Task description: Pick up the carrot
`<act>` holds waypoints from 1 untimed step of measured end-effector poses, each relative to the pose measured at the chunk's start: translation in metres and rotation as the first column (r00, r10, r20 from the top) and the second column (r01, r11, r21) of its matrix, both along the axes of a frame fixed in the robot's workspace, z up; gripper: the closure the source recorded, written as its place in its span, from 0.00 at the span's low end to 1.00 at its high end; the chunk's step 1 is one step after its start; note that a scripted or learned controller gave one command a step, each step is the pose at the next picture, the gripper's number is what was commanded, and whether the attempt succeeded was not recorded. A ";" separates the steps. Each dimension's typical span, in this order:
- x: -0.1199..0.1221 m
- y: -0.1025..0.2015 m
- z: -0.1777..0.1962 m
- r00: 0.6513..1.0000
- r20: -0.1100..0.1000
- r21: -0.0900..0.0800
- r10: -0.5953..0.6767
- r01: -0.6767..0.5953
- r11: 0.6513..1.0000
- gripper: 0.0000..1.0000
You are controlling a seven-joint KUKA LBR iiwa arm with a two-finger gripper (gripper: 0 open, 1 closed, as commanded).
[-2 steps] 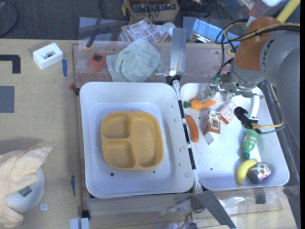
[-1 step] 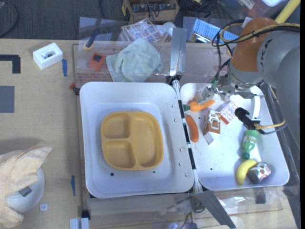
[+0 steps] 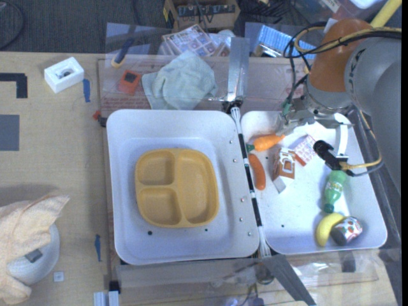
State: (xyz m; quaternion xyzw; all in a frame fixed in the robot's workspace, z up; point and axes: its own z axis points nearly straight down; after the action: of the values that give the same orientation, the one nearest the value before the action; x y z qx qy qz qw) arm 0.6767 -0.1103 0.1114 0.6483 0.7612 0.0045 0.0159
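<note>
The carrot (image 3: 269, 141) is orange with a green stub at its left end. It lies near the back left corner of the right bin (image 3: 294, 217), pointing roughly left to right. My gripper (image 3: 288, 118) hangs just above and behind the carrot's right end, under the grey wrist with its orange band (image 3: 333, 55). The wrist and cables hide the gripper's tips, and nothing is visibly held. The carrot rests on the bin floor.
A reddish sausage (image 3: 257, 171) lies just in front of the carrot by the divider. Red-and-white packets (image 3: 303, 150), a green bottle (image 3: 333, 190), a banana (image 3: 326, 229) and a dark round can (image 3: 347, 230) share the right bin. The left bin (image 3: 121, 171) holds a yellow divided plate (image 3: 177, 187).
</note>
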 end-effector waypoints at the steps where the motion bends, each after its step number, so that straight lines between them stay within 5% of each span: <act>1: 0.000 0.000 0.000 1.000 -0.002 0.001 0.000 0.000 1.000 0.00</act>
State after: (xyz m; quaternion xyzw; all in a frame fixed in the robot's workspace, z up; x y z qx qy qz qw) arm 0.6763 -0.1101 0.1109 0.6483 0.7612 0.0040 0.0149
